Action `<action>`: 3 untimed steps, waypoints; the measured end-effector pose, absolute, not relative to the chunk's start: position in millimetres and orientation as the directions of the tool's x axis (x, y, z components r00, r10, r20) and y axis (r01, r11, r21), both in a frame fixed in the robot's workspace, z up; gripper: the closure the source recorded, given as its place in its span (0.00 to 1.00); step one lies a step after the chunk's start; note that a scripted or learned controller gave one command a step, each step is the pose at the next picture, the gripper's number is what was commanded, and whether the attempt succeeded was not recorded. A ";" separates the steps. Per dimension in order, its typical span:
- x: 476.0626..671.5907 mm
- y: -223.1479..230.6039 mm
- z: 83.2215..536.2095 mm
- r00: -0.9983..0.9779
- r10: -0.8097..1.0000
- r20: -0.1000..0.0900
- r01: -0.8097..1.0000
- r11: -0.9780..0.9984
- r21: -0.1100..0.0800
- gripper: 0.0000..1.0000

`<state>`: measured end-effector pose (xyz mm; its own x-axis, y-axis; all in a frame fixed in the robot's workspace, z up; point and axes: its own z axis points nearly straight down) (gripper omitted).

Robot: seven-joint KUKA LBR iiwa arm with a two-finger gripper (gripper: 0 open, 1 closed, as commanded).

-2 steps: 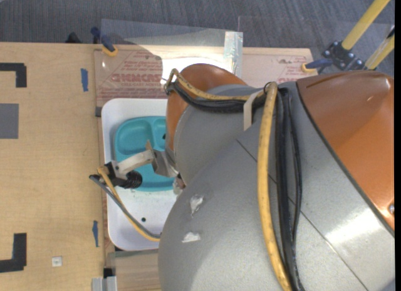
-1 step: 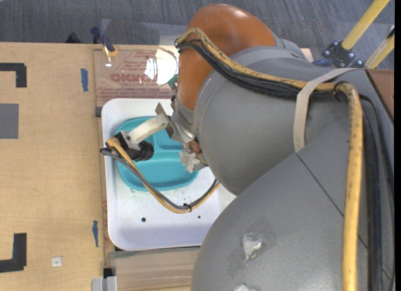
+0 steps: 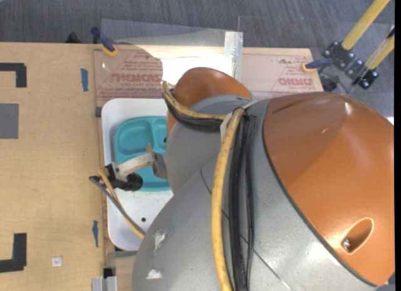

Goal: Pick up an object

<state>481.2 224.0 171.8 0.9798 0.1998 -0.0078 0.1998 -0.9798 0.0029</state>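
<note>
Right now the big grey arm [image 3: 188,233] is leaning over the shallow white bin [image 3: 125,224] at the frame's left centre. Its gripper [image 3: 158,166] is hovering at the right edge of the turquoise plastic divided tray [image 3: 133,138], which is lying in the bin's upper half. I cannot tell whether the gripper is open or closed.

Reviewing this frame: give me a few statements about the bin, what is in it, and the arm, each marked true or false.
1. A teal tray lies in the white bin. True.
2. A strip of blue tape sits on the bench, left of the bin. True.
3. The tray lies on the bench, outside the bin. False: it is inside the bin.
4. The arm carries a green band. False: the arm is grey with an orange band.
5. The arm covers the tray's right side in this view. True.
</note>
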 end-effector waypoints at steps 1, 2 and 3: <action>480.4 225.5 283.9 0.969 0.247 0.008 0.247 -0.969 -0.002 1.00; 475.9 222.6 107.1 0.980 0.199 -0.014 0.199 -0.980 0.003 1.00; 478.8 225.3 169.0 0.916 0.401 -0.002 0.401 -0.916 -0.002 1.00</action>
<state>478.8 225.3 169.0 0.9162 0.4008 -0.0016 0.4008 -0.9162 -0.0015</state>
